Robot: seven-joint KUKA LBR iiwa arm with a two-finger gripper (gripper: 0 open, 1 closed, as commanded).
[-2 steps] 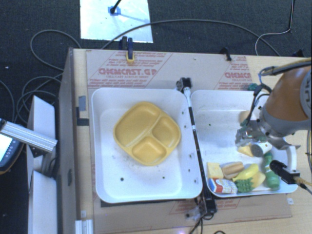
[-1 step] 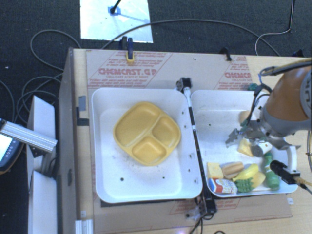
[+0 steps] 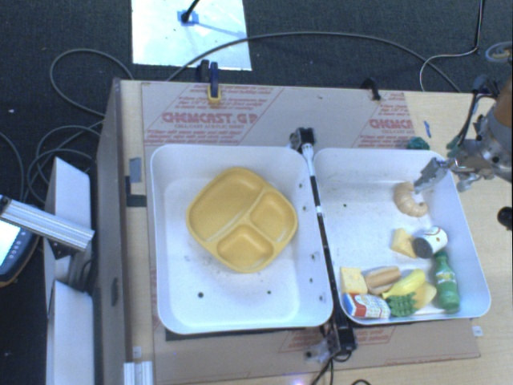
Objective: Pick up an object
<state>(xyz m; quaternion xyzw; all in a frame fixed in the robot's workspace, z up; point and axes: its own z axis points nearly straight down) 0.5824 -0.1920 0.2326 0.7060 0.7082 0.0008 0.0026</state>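
The right bin (image 3: 353, 207) holds the toy food. A tan croissant (image 3: 411, 200) lies near its far right side. Below it are a yellow cheese wedge (image 3: 402, 243) and a black-and-white piece (image 3: 434, 241). A green bottle (image 3: 446, 283), a banana (image 3: 409, 283), a hot dog (image 3: 382, 277), a cheese slice (image 3: 353, 279) and a small carton (image 3: 367, 305) crowd the near right corner. My gripper (image 3: 446, 178) hangs over the bin's far right edge, just up and right of the croissant. It is open, one finger (image 3: 429, 175) pointing at the croissant, and nothing is between the fingers.
A yellow divided plate (image 3: 242, 219) lies in the left bin (image 3: 172, 239). A black-and-white divider bar (image 3: 314, 195) runs between the bins. Cables trail over the dark floor behind the bench, and a blue-and-yellow clamp (image 3: 212, 83) stands at its back edge.
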